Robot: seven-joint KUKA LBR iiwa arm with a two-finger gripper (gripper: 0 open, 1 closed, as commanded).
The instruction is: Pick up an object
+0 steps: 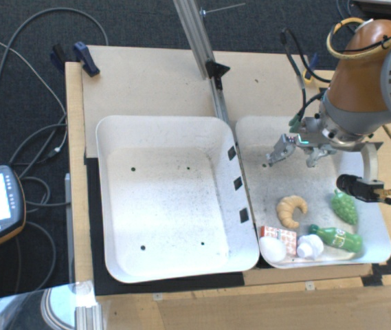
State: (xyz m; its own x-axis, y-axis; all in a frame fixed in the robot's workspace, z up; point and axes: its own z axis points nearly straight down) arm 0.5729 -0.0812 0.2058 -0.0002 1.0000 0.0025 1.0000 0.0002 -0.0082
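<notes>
My gripper (293, 150): fingers spread, nothing between them, over the right bin (264, 133). Croissant (292, 210): below the gripper, on the bin floor. Green grapes (345, 207): right of the croissant. Green bottle (334, 238): lying by the near rim. Red-and-white carton (278, 235): just left of the bottle's white cap.

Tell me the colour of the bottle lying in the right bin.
The plastic bottle is green with a white cap, seen in the camera view, near the right bin's front edge.
</notes>
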